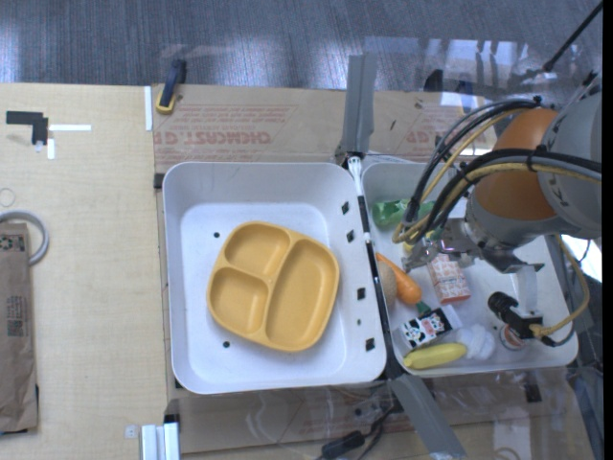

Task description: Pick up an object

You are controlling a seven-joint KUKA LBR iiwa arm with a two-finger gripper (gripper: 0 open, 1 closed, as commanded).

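Reaching in from the right, the arm (pixel 522 175) hangs low over the right bin (pixel 565 353), and its claw (pixel 436 247) sits among the clutter there; whether it is spread or pressed together I cannot tell. Just beside it, on the near side, stands a small bottle (pixel 448 279) with a red-and-white label, probably the easiest pick. A carrot (pixel 399 278) lies left of the claw, its long axis running from far-left to near-right. Nearer still lies a banana (pixel 435 356). The left bin (pixel 192 353) carries a yellow divided plate (pixel 274 286).
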